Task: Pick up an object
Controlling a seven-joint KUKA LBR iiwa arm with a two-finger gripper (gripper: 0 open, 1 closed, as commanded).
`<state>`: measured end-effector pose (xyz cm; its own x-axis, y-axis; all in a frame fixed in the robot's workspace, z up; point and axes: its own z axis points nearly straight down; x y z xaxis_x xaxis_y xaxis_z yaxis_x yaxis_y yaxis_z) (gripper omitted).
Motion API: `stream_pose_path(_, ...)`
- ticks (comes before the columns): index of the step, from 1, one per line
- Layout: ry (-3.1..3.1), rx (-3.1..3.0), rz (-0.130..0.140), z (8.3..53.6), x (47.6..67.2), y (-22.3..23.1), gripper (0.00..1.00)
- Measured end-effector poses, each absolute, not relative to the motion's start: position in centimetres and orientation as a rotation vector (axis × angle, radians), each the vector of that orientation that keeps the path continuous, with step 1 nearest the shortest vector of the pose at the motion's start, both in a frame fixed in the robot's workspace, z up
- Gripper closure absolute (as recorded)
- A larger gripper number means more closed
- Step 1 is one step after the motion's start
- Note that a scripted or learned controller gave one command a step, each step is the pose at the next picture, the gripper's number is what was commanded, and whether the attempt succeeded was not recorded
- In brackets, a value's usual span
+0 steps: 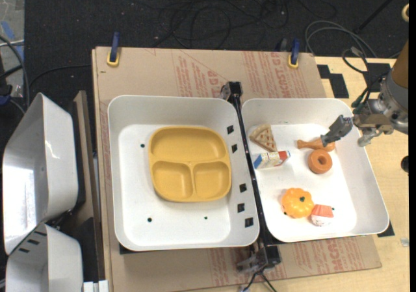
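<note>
Left bin (123, 154): you have a shallow white tub here holding one yellow divided tray (190, 162), three compartments, lying flat near the middle.
Right bin (370, 173): your loose objects lie here, side by side with the left bin, a black divider strip (247, 167) running between the two.
Waffle wedge (263, 136): a tan triangular piece near the right bin's left wall, towards its far edge.
Small carton (271, 159): white with red and blue print, just on the near side of the wedge, beside the left wall.
Doughnut (320, 162): brown ring, about mid-bin, nearer the right wall.
Orange stick (315, 145): an orange carrot-like piece lying just beyond the doughnut, its right end under the pincer.
Pumpkin (297, 203): orange toy, towards the near edge of the right bin.
Red-and-white piece (320, 215): touching the pumpkin on its right side, closest to the near edge.
Pincer (338, 131): it hangs over the far right part of the right bin, at the orange stick's end; you cannot tell from this view how far apart it stands or whether it has hold of anything.
Arm (390, 99): reaches in over the right bin's right wall.
Tabletop (195, 69): brown cardboard sheet under both bins, clamped at its far edge by two blue-and-yellow clamps (114, 50).
Room: dark floor with black cables (195, 17) beyond the far edge; white tubs (32, 160) stand off the left side.
</note>
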<state>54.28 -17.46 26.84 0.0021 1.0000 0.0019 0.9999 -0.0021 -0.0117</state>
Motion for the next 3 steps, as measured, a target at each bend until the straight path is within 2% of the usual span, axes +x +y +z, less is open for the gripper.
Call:
stream_pose_path(1,-2.223,-2.221,0.001,27.5,54.5,-17.4,0.0)
stream_pose_path(2,-2.216,-2.22,0.005,21.0,54.3,-17.5,0.0)
stream_pose_path(3,-2.217,-2.221,0.004,16.6,54.3,-17.8,0.0)
